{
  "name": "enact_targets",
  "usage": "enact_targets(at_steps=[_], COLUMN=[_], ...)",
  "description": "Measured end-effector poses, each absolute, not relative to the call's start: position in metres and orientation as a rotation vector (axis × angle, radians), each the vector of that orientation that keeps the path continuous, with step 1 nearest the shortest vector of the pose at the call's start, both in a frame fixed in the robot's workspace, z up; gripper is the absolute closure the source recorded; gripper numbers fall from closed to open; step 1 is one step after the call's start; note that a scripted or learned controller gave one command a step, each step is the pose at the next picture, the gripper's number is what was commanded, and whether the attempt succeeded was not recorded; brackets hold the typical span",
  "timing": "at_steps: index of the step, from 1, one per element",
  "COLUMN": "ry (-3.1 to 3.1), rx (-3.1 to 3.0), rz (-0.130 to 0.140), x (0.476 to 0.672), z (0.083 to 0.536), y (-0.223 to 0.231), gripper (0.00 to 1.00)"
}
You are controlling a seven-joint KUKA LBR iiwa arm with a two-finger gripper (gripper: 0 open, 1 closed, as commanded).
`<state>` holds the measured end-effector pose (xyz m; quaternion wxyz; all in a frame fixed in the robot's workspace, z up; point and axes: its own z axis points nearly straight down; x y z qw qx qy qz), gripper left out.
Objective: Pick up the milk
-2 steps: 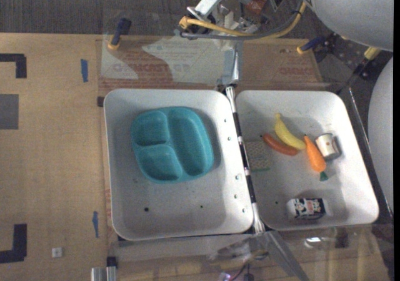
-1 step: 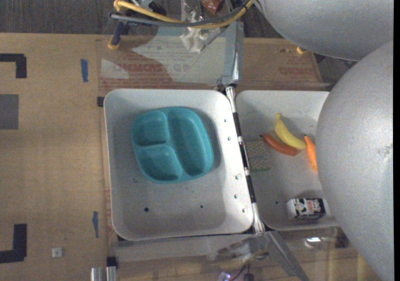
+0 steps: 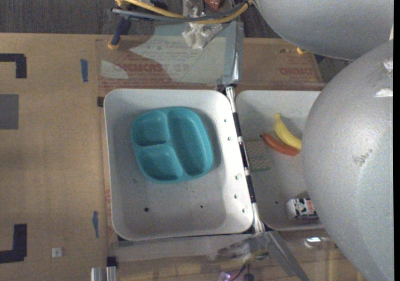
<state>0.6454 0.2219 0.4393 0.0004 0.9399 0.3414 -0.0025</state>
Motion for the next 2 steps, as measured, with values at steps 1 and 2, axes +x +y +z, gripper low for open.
enact_targets(at_steps=[1, 2], ry=[0.309, 0.300], rx=[3.123, 3.119], rz=[-0.006, -0.010], x=[0.6096, 0.6116], z=[0.4317, 0.4387], y=[0.2136, 0.2118], gripper=[1.00, 1.00])
